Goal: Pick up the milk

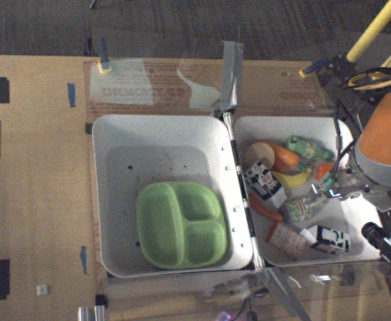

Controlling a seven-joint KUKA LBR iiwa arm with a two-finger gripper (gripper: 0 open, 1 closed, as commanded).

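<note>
We look down at a slant on a tan worktop (35, 199) carrying two shallow white bins side by side. The left bin (115, 146) holds a green divided plate (181, 225) lying flat toward its near right corner. The right bin (356, 229) holds a jumble of play food. The milk carton (263, 181), black and white with a cow pattern, lies on its side near the bin's left wall, just beside a round tan item (258, 154) and a yellow banana (293, 178). An orange carrot (284, 156) and a green packet (309, 147) lie toward the far side. A clear bottle (301, 209) rests near the middle, with a red pepper (266, 209) to its left. A second small black and white carton (332, 240) and a pinkish box (289, 240) lie along the near edge. The grey arm with its orange band (385, 129) reaches in from the right; its claw (332, 189) hovers over the bin's right half, above the bottle, apart from the milk. We cannot tell how far the claw is open.
</note>
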